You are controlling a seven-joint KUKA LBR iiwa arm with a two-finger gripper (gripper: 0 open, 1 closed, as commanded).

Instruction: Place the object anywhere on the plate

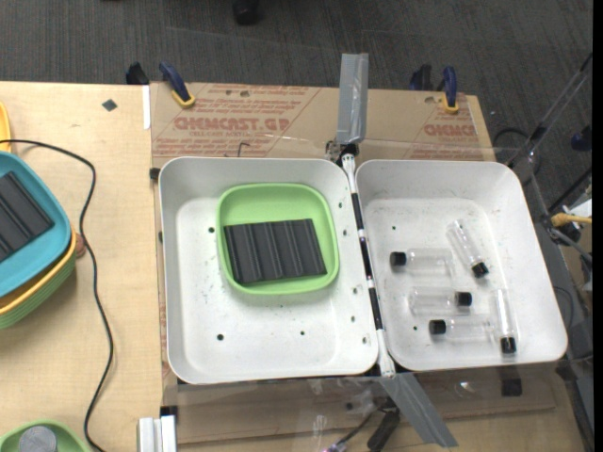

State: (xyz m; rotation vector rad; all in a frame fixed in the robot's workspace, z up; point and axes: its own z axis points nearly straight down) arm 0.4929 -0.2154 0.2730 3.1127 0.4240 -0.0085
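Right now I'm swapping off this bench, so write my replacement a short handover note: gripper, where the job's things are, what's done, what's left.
Gripper: not in the camera view, so its state is unknown.
Plate: the green plate sits in the left bin, with a dark ribbed mat lying on it.
Objects: five clear tubes with black caps lie loose in the right bin, none touching the plate.
Done: no tube is on the plate.
Left: pick a tube from the right bin and set it anywhere on the plate.

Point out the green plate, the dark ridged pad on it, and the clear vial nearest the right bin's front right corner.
green plate [276,205]: camera view, on its bare back rim.
dark ridged pad [278,250]: camera view, on its middle.
clear vial [503,320]: camera view, on its body above the black cap.
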